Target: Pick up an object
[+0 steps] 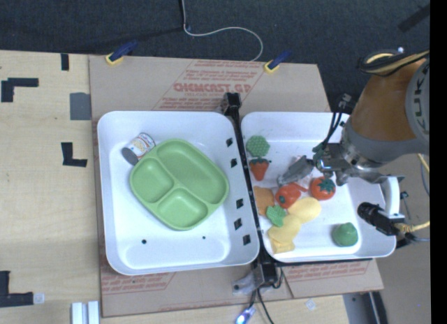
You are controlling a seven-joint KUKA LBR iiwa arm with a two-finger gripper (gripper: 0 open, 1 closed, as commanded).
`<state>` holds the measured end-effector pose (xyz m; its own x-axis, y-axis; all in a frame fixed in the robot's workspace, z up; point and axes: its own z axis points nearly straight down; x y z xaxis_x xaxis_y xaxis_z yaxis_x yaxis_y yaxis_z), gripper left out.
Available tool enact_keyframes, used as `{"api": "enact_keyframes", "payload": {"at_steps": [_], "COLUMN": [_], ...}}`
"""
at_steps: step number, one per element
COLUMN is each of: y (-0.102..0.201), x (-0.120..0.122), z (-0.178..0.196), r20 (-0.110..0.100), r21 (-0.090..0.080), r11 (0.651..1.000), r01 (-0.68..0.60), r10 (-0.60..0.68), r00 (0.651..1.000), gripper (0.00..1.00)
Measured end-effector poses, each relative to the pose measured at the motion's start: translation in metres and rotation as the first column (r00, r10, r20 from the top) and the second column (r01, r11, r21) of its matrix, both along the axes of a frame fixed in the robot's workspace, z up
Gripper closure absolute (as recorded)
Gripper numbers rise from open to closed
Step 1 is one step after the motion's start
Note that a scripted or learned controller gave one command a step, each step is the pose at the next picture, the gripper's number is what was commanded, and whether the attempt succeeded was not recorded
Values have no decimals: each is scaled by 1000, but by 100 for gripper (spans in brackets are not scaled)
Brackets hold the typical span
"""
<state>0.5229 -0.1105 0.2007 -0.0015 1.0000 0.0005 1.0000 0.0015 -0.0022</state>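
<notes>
In the right bin [363,246] lies a cluster of toy foods, any of which could be the pick: a red tomato [322,188] sits just beside the gripper [297,171], and a second red piece with a green top [288,194] lies directly under the metallic fingertips. Next to these are a yellow piece [305,210], a small green sprig [276,214] touching an orange piece [262,198], and a pale yellow piece [281,236] near the bin's front edge. A green leafy toy on an orange base [258,155] stands toward the divider, and 1 round green item [344,234] rests apart in the front right corner. The gripper hangs low over the cluster with nothing visibly between its fingers; whether they are spread or closed cannot be told. The left bin [119,246] holds a green 3-compartment plate [179,183] and a small can [138,147] touching its rim.
</notes>
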Motion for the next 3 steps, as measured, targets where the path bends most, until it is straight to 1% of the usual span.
{"api": "enact_keyframes", "payload": {"at_steps": [1,2,3], "y": [8,2,2], "x": [1,-8,-8], "z": [-46,-103,-116], "r20": [-4,-6,2], "r21": [1,1,-2], "r11": [1000,1000,1000], "r01": [0,1,0], "r10": [0,-1,0], "r00": [1000,1000,1000], "gripper": [0,0,0]}}
